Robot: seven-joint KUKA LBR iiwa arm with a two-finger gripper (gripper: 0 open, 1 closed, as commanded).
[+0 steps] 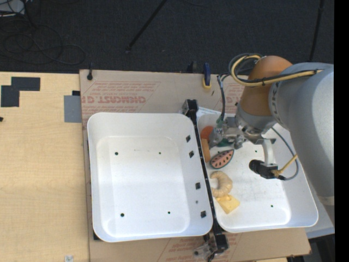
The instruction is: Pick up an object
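the left bin (103,146) sat beside the right bin (294,214), which held a watermelon slice toy (222,158), a croissant-like piece (221,183) and a yellow wedge (228,204). the gripper (228,138) hung above the slice; its state could not be determined, the wrist hiding it.

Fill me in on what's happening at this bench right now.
The grey arm reaches in from the right, with its gripper lowered over the right bin. The gripper sits close to a watermelon-slice toy and an orange piece by the divider. A beige ring-shaped item and a yellow wedge lie farther toward the front of that bin. Nothing can be seen gripped or lifted yet. The left bin sits alongside.
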